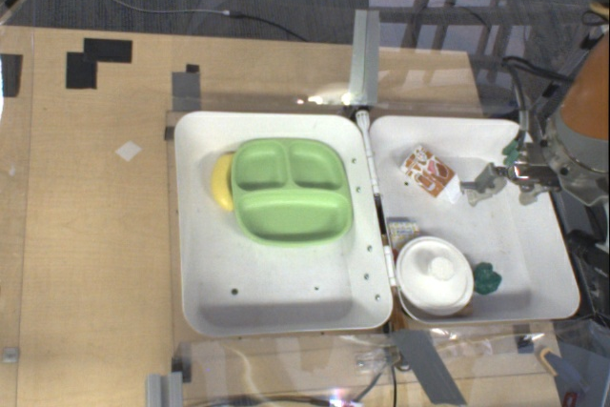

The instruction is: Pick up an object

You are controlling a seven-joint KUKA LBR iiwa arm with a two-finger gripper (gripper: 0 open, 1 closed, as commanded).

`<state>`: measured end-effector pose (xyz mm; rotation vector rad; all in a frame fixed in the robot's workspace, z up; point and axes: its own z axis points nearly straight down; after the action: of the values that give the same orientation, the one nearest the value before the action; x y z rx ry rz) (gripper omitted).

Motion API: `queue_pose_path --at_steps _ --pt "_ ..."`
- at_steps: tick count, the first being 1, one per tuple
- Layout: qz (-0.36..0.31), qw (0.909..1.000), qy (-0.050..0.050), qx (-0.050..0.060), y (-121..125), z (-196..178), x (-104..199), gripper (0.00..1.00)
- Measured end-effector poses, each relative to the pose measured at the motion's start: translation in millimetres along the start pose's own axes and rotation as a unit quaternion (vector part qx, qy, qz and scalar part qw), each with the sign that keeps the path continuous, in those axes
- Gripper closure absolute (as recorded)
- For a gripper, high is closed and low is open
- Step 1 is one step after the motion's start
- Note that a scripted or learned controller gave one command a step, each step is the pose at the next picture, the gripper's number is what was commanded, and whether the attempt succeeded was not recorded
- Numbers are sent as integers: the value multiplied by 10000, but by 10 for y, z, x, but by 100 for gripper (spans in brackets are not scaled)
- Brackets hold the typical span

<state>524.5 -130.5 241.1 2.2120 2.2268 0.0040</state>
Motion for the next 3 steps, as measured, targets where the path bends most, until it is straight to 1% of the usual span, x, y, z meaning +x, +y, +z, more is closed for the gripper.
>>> queue_pose_path --at_steps 1,2,3 --pt "1104 9939 -2 5 980 711 -114 0" --pt "529 9985 1 -133 1163 1301 201 0" --pt "401 9990 -34 -182 1218 1341 264 0"
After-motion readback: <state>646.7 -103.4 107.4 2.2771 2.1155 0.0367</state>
